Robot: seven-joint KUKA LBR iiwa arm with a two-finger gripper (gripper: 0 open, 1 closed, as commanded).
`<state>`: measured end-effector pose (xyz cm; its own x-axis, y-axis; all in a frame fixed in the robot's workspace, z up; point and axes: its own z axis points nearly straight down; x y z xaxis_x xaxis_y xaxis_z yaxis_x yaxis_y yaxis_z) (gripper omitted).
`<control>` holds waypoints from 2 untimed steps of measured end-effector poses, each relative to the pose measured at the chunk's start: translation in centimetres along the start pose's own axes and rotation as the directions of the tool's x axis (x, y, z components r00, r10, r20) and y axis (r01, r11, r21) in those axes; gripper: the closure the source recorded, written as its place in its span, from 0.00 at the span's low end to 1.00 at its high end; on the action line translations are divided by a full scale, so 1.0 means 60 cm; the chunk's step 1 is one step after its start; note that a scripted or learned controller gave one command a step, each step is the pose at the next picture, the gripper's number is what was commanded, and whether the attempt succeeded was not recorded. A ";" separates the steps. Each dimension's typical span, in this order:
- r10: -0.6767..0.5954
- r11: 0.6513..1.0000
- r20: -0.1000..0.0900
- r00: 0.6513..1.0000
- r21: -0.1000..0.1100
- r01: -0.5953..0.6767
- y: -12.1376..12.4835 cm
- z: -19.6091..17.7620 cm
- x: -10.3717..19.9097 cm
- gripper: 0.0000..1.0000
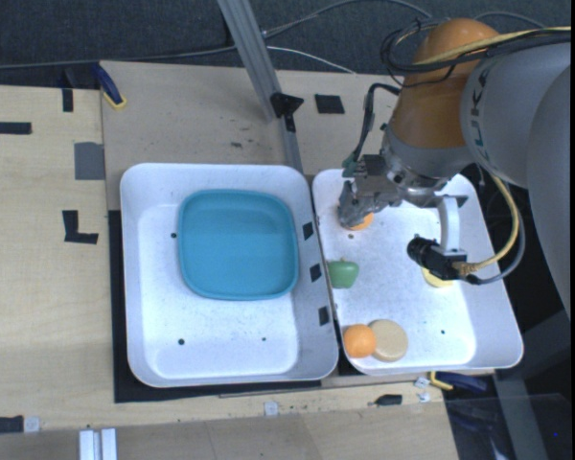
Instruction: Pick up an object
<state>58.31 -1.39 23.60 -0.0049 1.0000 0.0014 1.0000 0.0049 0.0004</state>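
My gripper hangs low over the far left part of the right bin. A small orange object peeks out right under its tip, touching or nearly so. A green object lies by the bin's left wall, a little nearer the camera. An orange ball and a beige round piece sit side by side near the front edge. A yellow object lies toward the right, partly behind a black clip on the arm's cable.
The left bin bears a blue square plate. A slanted metal post rises behind the bins. The arm's grey body and orange band loom over the right bin's back right.
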 end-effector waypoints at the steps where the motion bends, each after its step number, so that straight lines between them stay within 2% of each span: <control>1: 0.000 1.000 0.001 1.000 0.002 0.000 -0.020 0.019 0.090 1.00; 2: 0.000 1.000 0.001 1.000 0.002 0.000 -0.029 0.033 0.186 1.00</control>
